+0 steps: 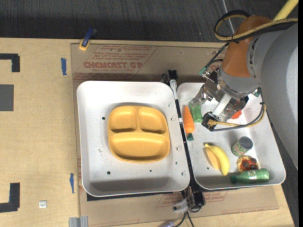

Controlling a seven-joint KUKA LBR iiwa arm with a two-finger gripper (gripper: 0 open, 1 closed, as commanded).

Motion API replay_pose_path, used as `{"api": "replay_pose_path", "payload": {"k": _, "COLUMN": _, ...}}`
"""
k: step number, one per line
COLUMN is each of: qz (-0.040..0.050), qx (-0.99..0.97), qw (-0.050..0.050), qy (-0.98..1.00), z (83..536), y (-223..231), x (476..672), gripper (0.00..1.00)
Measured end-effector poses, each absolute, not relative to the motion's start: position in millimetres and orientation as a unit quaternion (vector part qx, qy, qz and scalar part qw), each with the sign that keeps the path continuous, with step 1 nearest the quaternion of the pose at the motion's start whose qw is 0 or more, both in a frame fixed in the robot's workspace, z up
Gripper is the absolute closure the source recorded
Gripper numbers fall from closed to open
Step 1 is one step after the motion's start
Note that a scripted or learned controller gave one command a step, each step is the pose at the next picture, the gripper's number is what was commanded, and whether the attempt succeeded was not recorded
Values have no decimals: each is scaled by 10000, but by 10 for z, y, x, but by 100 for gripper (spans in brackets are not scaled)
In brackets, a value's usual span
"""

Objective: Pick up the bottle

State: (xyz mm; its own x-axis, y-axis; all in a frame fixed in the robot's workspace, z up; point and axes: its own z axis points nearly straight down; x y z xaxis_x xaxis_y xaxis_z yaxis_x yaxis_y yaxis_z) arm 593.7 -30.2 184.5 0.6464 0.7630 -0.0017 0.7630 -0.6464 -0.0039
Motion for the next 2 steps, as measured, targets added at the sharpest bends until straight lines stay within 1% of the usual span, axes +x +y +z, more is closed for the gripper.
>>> {"api": "replay_pose_path", "payload": {"k": 1, "qz": 16, "qx": -8976, "qw": 16, "qy": -4407, "z": 1844, "y": -179, "x": 5792, "gripper": 0}}
{"api": "replay_pose_path", "payload": {"k": 2, "qz": 17, "qx": -9401, "qw": 16, "qy": -3408, "z": 1844, "y": -257, "x": 5661, "gripper": 0}}
